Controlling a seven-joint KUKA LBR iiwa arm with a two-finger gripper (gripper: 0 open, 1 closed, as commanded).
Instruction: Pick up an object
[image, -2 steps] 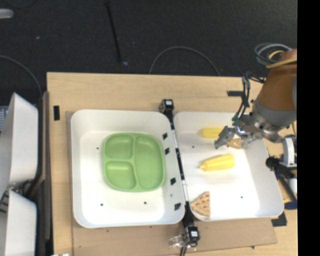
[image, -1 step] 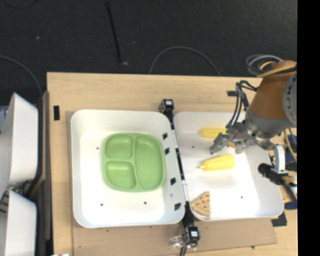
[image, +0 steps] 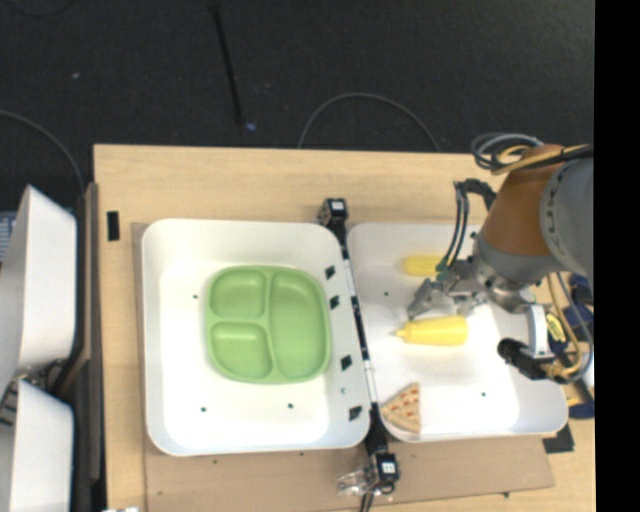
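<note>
The fingers (image: 425, 298) of the gripper (image: 430, 300) look spread and hold nothing, just above the yellow corn cob (image: 434, 332) that lies in the right bin (image: 520, 415), so the grasp and lift are not yet done.

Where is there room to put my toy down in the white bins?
Left bin: bare floor rings the green divided plate; the widest strip is along the near edge. Right bin: open patch on the near side, between the pizza slice and its right wall. It is crowded farther back, where the end effector hangs over two yellow toys.
</note>
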